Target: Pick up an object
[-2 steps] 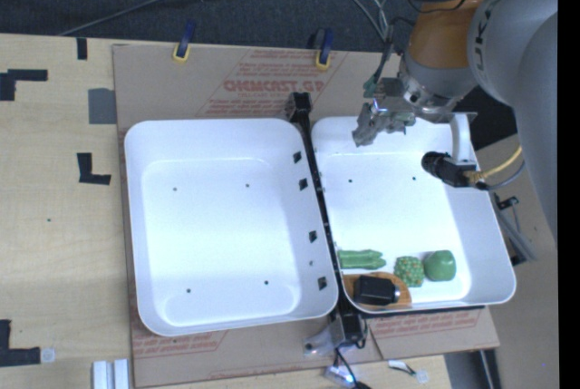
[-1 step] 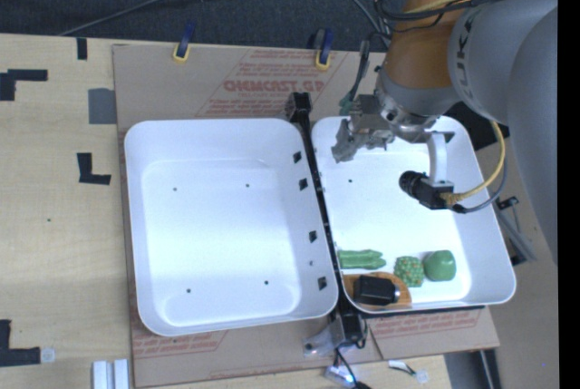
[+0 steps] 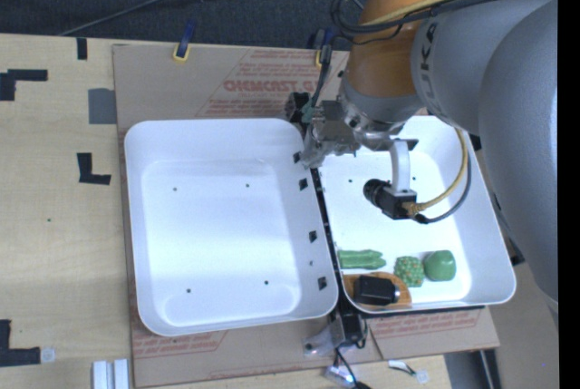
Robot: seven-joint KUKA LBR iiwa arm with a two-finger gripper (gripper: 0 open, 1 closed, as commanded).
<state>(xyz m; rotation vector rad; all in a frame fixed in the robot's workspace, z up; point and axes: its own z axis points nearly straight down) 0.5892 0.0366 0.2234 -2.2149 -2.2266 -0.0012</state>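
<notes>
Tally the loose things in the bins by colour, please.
Green: 3 (long piece, bumpy piece, round piece)
Black: 1 (black thing)
Orange: 1 (orange thing, under the black one)
Total: 5, all in the right bin

Both bins looked like smooth white plastic with a soft sheen: the left bin [image 3: 217, 228] caught a pale glare across its floor, and the right bin [image 3: 485, 242] had the same finish along its wall. Under them lay a sheet of matt brown cardboard [image 3: 245, 83] with faded red print, on a bench [image 3: 50, 224] of pale wood grain. The arm [image 3: 507, 61] had a smooth grey shell, satin rather than shiny, and its orange band [image 3: 399, 2] was glossier. At 5 o'clock in the right bin, a green ball [image 3: 440, 266] looked slick, and the green lump [image 3: 409, 269] beside it bumpy.
</notes>
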